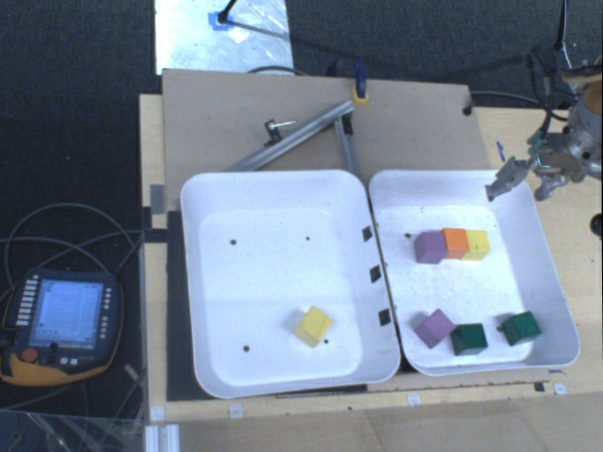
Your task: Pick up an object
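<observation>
Blocks lie in the right bin (551, 281) — a purple block (430, 247), orange block (456, 242) and yellow block (478, 244) touching in a row. The gripper (524, 181) hovers at the bin's far right corner, fingers apart and empty. A descent onto this row could catch two blocks, or push them aside.

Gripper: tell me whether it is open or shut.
Open. The gripper hangs over the right bin's far right corner with its two fingers spread apart and nothing between them.
</observation>
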Tool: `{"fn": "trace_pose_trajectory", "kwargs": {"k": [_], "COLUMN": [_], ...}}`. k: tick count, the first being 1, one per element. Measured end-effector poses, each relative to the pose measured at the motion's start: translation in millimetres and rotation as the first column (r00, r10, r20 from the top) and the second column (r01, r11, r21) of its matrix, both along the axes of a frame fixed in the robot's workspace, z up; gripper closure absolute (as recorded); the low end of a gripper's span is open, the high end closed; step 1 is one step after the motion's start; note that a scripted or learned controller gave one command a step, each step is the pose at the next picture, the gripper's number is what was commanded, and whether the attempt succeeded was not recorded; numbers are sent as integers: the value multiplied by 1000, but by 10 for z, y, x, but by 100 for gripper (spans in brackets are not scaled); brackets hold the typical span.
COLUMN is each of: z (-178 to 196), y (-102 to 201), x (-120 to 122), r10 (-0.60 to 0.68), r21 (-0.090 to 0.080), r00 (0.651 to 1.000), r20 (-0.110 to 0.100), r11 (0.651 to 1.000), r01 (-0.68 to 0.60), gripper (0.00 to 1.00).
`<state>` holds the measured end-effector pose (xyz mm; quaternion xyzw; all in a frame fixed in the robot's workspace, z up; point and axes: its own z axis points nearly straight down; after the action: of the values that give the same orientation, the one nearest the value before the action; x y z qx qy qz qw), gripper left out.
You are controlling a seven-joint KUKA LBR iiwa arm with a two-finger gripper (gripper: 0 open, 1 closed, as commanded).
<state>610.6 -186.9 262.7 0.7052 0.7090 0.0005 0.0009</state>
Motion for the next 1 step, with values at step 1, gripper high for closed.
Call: {"fn": "trace_pose_trajectory", "kwargs": {"k": [1], "z": [1], "y": [0], "x": [0], "r10": [0], "r21": [-1], "r00": [1000], "r20": [0], "r11": [1000], "r01": [0], "gripper": [0]}}
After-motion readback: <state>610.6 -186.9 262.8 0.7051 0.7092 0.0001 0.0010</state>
